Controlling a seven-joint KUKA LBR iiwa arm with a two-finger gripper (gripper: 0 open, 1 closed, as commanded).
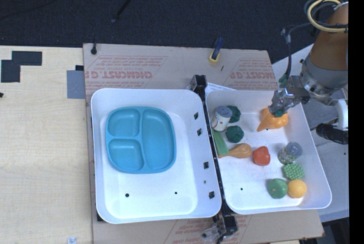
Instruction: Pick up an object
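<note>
Yellow ball (pixel 297 188) at right bin's (pixel 318 203) near corner; hand (pixel 278 107) touching orange toy (pixel 273 120), grip unclear

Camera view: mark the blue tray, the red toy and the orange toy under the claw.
blue tray (pixel 140 140), camera view, on the divider between its compartments.
red toy (pixel 261 156), camera view, on its top.
orange toy (pixel 273 120), camera view, on its body.

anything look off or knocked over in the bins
Mostly tidy. The small white cylindrical can in the right white bin lies tipped on its side against a dark green round toy. The blue divided plastic plate sits flat in the left bin.
</note>
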